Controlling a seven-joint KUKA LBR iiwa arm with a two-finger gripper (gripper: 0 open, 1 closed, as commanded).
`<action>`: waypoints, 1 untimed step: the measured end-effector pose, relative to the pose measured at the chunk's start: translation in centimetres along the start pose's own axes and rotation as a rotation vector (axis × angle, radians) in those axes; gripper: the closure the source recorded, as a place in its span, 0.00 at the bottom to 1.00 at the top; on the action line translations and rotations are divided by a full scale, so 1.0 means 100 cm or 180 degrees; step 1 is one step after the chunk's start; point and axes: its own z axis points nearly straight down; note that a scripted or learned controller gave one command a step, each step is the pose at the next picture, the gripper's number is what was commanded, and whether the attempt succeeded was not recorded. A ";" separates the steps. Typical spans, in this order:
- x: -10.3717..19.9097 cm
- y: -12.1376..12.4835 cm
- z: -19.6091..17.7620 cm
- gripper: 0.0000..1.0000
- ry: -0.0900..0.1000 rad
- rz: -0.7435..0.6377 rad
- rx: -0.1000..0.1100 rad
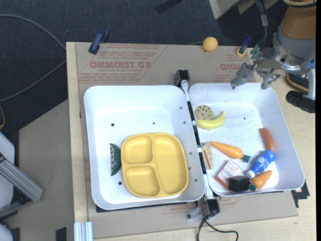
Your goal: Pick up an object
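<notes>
Banana (211, 121) lies in the right bin (287, 134), down and to the left of my gripper (253, 77), its long axis running roughly left to right beside the cookie (202, 111). My fingers hang spread and empty over the bin's far rim.

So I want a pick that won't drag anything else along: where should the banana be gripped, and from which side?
Probably the banana at mid-body, from straight above, the end effector closing across its narrow width. It lies flat as a shallow curve in the right bin, and the middle is thickest. The cookie touches its upper left, so staying toward the centre or right half is safer.
</notes>
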 end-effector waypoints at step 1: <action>0.013 0.003 0.113 0.00 0.0001 -0.0001 0.0009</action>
